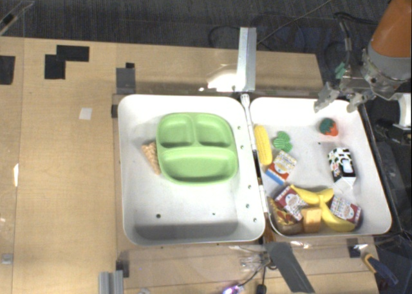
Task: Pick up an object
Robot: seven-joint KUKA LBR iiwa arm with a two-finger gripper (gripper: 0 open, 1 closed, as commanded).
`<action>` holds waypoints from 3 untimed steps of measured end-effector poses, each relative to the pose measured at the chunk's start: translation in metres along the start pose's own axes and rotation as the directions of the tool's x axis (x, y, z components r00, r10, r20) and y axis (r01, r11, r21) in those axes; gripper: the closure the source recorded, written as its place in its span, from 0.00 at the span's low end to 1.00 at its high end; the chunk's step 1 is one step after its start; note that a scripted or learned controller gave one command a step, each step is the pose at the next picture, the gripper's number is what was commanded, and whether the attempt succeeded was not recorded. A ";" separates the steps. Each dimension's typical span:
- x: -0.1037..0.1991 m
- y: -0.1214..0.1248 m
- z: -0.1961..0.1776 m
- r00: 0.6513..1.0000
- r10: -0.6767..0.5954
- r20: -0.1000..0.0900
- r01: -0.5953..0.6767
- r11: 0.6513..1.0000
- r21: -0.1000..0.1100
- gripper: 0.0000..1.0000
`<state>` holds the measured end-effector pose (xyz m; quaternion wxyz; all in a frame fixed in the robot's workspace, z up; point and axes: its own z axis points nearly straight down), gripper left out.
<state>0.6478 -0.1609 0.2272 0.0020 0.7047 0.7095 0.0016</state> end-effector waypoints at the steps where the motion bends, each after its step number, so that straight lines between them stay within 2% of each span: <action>1: 0.038 0.019 0.139 0.997 -0.074 0.002 0.074 0.997 -0.005 0.00; 2: 0.072 -0.003 0.137 0.998 -0.062 0.004 0.062 0.998 -0.008 0.00; 3: 0.074 0.000 0.123 0.998 -0.063 0.000 0.063 0.998 -0.016 1.00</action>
